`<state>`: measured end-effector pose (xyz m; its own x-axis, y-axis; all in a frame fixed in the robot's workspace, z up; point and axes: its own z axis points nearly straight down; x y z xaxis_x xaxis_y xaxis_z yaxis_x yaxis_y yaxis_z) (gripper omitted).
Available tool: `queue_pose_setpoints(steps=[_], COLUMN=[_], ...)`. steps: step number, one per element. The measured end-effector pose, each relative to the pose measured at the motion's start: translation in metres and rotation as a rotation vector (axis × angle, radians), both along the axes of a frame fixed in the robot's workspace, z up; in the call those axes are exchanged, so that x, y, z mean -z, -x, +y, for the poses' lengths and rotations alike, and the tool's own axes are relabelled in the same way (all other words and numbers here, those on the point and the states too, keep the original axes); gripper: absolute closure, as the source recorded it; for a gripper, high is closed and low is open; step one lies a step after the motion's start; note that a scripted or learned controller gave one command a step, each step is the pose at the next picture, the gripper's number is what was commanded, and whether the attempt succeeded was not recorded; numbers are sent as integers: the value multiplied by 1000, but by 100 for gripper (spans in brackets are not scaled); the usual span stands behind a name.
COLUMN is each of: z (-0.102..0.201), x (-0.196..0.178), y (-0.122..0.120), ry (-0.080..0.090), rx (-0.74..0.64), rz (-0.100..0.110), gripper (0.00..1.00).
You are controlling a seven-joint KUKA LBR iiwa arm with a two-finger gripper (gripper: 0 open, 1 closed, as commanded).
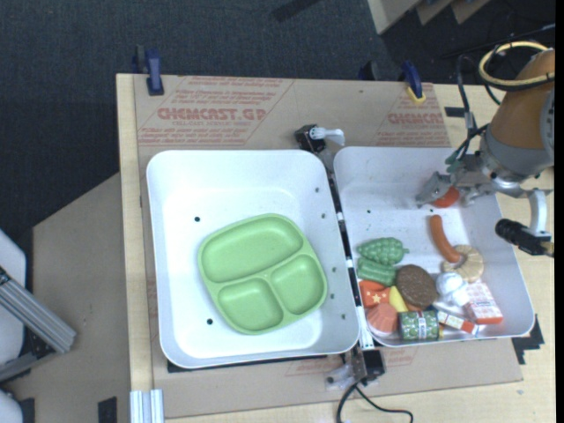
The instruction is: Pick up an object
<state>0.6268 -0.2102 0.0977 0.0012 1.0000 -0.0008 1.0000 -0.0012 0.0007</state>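
My gripper (446,189) hangs over the far right part of the right bin (379,179), low above its floor. A small red-orange piece (448,198) shows right at the gripper's tip; whether it is gripped or just lies beneath is unclear. Just in front lies an orange sausage (441,236). Several toy foods crowd the bin's near part: a green bumpy vegetable (382,251), a brown patty (416,285), a red piece with a star (374,295), a green can (419,326) and a red-and-white box (483,307).
The left bin (176,192) holds a green divided plate (262,272). The arm, grey with an orange band (520,122), comes in from the right over the bench edge. Blue clamps (154,67) pin the cardboard at the back.
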Motion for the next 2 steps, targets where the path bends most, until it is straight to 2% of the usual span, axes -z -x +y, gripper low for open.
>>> queue_pose_setpoints(steps=[1, 2], z=[20, 19], x=[14, 3], y=[-20, -20], ry=[0, 0], rx=[-4, -3], rz=[-2, 0], gripper=[0, 100])
